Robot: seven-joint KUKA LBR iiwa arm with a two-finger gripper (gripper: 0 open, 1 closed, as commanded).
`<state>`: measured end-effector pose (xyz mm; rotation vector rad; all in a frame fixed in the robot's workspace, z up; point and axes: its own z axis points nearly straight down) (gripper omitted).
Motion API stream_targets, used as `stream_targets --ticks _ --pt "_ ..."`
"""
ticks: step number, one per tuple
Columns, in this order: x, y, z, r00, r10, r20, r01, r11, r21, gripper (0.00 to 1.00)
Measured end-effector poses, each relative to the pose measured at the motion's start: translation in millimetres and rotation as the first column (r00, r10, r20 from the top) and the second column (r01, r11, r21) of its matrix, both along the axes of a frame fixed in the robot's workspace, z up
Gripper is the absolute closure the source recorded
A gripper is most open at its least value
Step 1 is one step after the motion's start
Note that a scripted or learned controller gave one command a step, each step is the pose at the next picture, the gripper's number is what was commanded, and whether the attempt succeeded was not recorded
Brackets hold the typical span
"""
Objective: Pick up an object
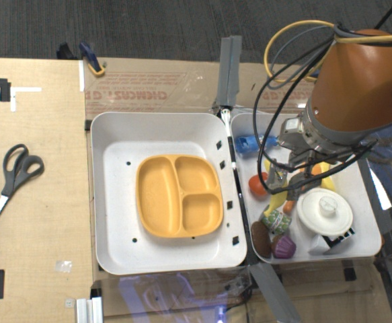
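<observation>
My gripper (284,180) hangs low over the middle of the right bin (369,242), under the orange wrist band and a loop of cables. Beneath and around it lie several small objects. A red ball-like piece (257,186) sits just to its left and a blue item (247,145) lies toward the back. A white round lidded piece (324,210) is to its right, with a yellow piece (327,182) partly hidden by the arm. In front are a green-yellow item (275,219), a brown piece (261,237) and a purple one (284,247). Nothing is visibly lifted.
The left bin (108,200) holds an orange three-compartment plate (179,195). Scissors (14,173) lie on the wooden bench at far left. A grey divider bar (228,73) stands behind the seam between the bins.
</observation>
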<state>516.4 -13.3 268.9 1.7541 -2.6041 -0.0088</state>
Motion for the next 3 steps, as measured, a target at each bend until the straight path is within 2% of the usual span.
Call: stream_targets --ticks 1,2,3 --pt "-37.4 6.0 -58.0 0.993 -0.115 0.000 0.115 0.993 -0.002 1.00" --pt "-8.5 -47.0 44.8 0.992 -0.126 0.003 0.126 0.992 0.000 1.00" --pt "-31.9 21.7 -51.0 0.997 0.073 0.000 -0.073 0.997 0.000 1.00"
